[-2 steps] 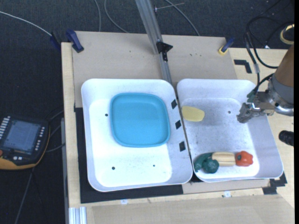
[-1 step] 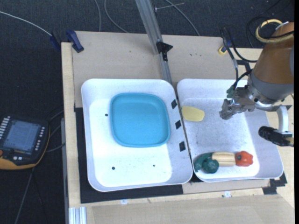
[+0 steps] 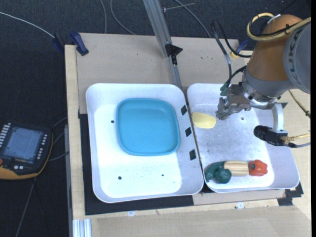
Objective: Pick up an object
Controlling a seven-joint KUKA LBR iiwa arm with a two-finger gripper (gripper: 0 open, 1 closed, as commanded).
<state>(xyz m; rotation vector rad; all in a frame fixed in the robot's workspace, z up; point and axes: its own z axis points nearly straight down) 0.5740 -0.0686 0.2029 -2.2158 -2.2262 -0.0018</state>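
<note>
We are viewing a wooden bench [image 3: 128,48] that is carrying two shallow white bins side by side. The left bin [image 3: 98,181] is holding a blue square plate [image 3: 147,126], which is lying flat across its middle, nearer the far edge. The right bin [image 3: 237,137] is holding the smaller objects. The grey arm [image 3: 276,48] with its orange band is reaching in over the right bin's far right corner. Its gripper [image 3: 223,111] is hanging over the far half of that bin, just beside a pale yellow object [image 3: 204,120] lying close to the bin's left edge. We cannot tell how far the fingers are parted, and nothing appears to be between them. Along the near edge we are seeing a dark green object [image 3: 218,174], a tan block [image 3: 236,168] and a red object [image 3: 257,168] lying in a row, each touching the next.
</note>
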